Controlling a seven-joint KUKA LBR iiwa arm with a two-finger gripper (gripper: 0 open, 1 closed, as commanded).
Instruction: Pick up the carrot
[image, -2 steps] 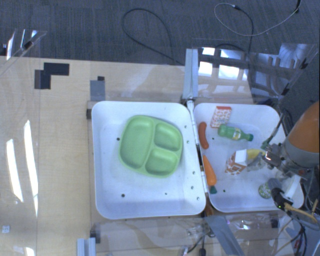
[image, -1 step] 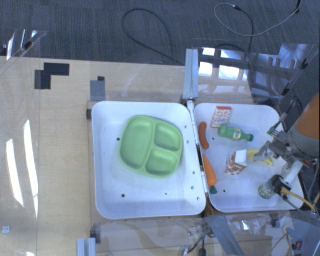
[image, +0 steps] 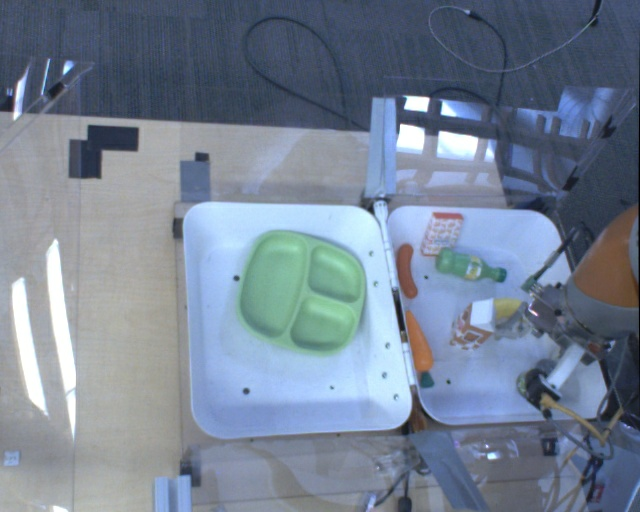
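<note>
The carrot (image: 418, 345), orange with a dark green tip, lies along the left wall of the right bin (image: 500, 400), its tip pointing to the front. My gripper (image: 530, 312) hangs over the right side of that bin, reaching in from the right below the orange band of the arm (image: 612, 272). It is well to the right of the carrot, apart from it, and close to a small yellow thing (image: 508, 307) and a brown and white carton (image: 472, 324).
A red sausage (image: 405, 271), a green bottle (image: 469, 266) and a red and white packet (image: 441, 232) lie in the right bin's back half. A green divided plate (image: 300, 291) sits in the left bin (image: 215, 380).
</note>
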